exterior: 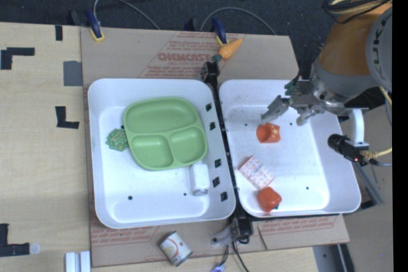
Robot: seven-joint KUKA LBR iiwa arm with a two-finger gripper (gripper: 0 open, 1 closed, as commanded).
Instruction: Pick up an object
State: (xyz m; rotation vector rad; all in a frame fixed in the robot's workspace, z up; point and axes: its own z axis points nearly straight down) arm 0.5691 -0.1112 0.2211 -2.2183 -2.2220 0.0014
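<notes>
My gripper (282, 119) hangs over the far part of the right bin (331, 197), its two fingers spread open with nothing between them. A small red object (268, 133) lies on the bin floor just below and in front of the left fingertip (266, 116). A pink and white packet (255, 172) lies nearer the bin's middle. A red-orange object (269, 199) sits at the bin's front edge.
The left bin (105, 194) holds a green divided plate (167, 132), a small green knobbly piece (116, 139) and a white cylinder (199, 179). A can (175, 247) lies on the bench in front. An orange carrot toy (229, 48) lies behind the bins.
</notes>
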